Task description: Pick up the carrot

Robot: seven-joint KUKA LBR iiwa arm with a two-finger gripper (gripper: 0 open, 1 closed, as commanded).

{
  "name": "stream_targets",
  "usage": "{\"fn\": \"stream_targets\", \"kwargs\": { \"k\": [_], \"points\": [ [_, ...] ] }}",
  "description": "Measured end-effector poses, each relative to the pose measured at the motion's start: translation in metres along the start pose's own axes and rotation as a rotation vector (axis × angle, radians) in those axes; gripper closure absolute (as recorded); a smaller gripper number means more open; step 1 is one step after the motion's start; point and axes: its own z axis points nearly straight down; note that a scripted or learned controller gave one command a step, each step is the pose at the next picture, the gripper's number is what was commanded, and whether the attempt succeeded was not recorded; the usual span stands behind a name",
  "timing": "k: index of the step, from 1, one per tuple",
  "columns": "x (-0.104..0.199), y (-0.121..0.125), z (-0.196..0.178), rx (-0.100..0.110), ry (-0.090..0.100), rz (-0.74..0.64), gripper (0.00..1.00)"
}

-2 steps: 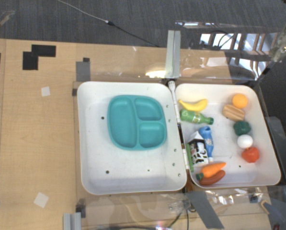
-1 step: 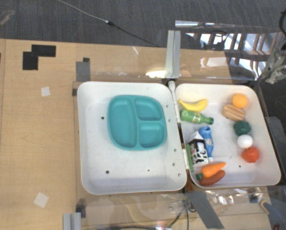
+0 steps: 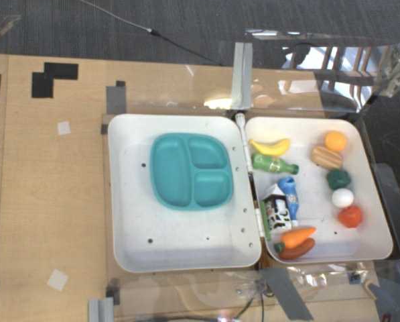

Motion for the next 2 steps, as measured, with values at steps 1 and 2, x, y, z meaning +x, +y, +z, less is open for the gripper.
{"fn": "stream_targets", "kwargs": {
  "k": [1, 2],
  "points": [
    [-0.006, -0.003, -0.018, -0.001, 0.0, -0.303, 1.0],
    [0.046, 0.031, 0.042, -0.01, 0.004, -0.744, 1.0]
  ]
}}
